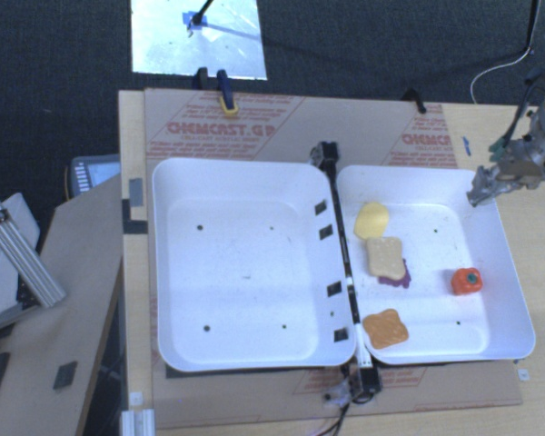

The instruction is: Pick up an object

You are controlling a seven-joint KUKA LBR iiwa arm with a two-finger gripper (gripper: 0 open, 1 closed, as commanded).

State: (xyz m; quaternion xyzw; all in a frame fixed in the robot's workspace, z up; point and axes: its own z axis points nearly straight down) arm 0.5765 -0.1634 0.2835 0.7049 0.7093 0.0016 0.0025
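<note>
Two white bins [245,175]; four small food items [373,219].

A wooden bench [91,243] bears cardboard [282,121] under two white bins [163,180].

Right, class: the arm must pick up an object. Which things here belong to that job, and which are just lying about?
Job: gripper; yellow piece; sandwich; orange toast; tomato; right bin.
Lying about: left bin; foil sheet; yellow clamp.

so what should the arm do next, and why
Probably swing the hand inward and lower it over the small orange tomato-like toy. The hand sits at the right bin's far corner rim, and that toy is the nearest piece, standing apart from the others.
</note>
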